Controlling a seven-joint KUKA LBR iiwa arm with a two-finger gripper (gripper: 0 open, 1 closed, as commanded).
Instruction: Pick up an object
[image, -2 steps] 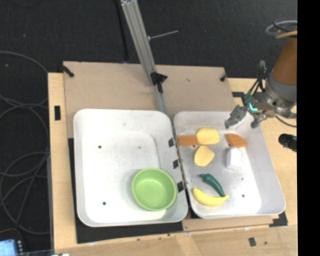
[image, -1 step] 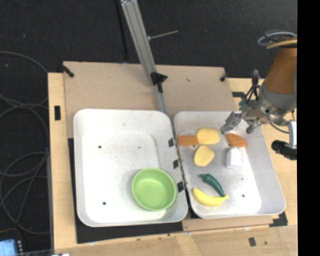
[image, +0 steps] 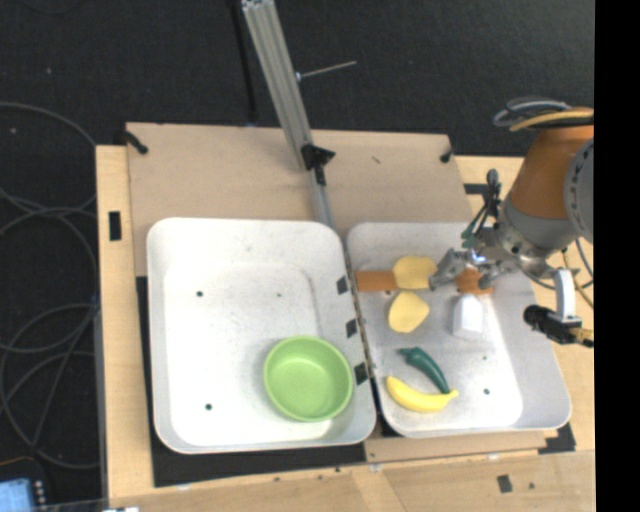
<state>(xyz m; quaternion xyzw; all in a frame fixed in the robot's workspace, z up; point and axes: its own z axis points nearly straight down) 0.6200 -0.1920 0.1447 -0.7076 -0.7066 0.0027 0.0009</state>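
Hovering low over right bin (image: 545, 390): hand (image: 466, 268), grip state indiscernible. Beneath: white cup (image: 467, 316), two yellow pieces (image: 408, 312), green pepper (image: 427, 368), banana (image: 420, 396). Left bin (image: 200, 260): green bowl (image: 308, 377).

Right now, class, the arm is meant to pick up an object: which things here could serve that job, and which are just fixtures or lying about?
Could serve the job:
hand
yellow banana
green pepper
two pale yellow pieces
white object
green bowl

Fixtures or lying about:
right bin
left bin
metal pole
cables
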